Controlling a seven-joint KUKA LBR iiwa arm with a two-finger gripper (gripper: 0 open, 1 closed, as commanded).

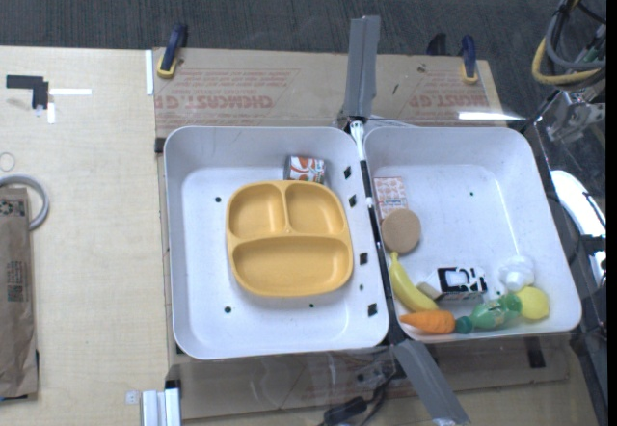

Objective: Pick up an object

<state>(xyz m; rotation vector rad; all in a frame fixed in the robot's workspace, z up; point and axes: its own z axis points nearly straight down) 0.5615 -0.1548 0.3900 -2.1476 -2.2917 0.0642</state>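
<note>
Yellow banana (410, 286), orange carrot (428, 322) and a lemon (533, 303) crowd the right bin's (463, 178) lower edge, likely slid downslope; the gripper's state cannot be told.

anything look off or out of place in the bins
Nothing looks spilled or damaged. The yellow divided plate sits slightly rotated in the left bin, and the toy food is crowded into the right bin's near corner.

Grey metal arm part (571, 116) beneath looping yellow-and-black cables (569, 24).
</note>
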